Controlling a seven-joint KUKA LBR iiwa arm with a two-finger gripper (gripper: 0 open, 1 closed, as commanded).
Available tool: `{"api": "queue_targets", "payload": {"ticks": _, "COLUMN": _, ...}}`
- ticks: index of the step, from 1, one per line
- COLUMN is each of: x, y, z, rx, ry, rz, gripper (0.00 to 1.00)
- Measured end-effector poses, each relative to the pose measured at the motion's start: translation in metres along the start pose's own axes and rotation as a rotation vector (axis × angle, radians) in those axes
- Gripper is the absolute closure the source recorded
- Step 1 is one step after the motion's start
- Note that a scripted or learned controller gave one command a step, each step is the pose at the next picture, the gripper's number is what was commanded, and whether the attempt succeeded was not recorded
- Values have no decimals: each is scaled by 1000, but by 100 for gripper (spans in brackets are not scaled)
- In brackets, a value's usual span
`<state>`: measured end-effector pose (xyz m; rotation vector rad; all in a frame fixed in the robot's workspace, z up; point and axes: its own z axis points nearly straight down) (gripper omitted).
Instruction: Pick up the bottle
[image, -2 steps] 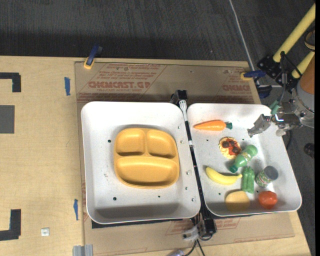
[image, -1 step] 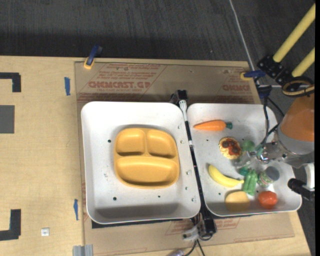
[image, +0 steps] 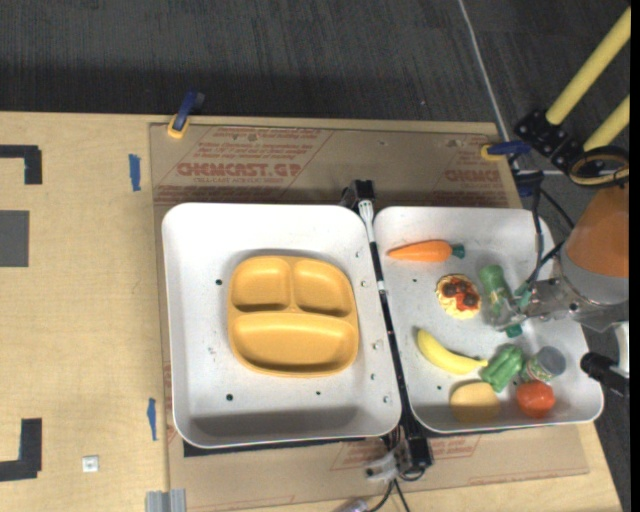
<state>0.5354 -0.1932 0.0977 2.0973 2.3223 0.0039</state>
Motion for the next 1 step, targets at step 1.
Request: {"api": "queue_targets", "payload": {"ticks": 1, "x": 34, "y": 9, "z": -90, "rx": 9, "ry": 7, "rz": 73, "gripper": 100}}
